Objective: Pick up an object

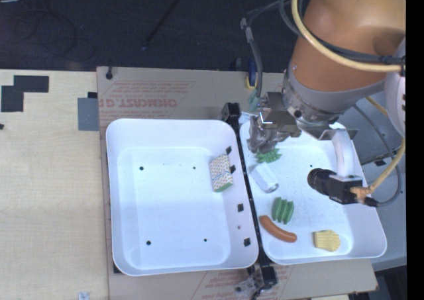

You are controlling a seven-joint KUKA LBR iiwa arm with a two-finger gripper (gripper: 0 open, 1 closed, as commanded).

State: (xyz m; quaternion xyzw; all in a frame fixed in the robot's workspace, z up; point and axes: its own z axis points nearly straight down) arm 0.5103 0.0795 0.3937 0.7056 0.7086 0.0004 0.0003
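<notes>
My gripper (260, 141) hangs over the far left corner of the right bin (371, 242), just above a small green leafy piece (269, 156). Whether it touches that piece is unclear from above. Close in front of it lies a pale, clear-looking block (265, 178). Further forward in the same bin are a ribbed green vegetable (283, 210), an orange-red sausage (278, 230) and a yellow ridged piece (326, 240). A patterned sponge with a green underside (222, 173) rests against the right wall of the left bin (132, 252).
The divider between the two bins (240, 179) runs right beside the gripper. The big orange and grey arm body (344, 34) covers the right bin's far right part. Bare bin floor lies across most of the left bin.
</notes>
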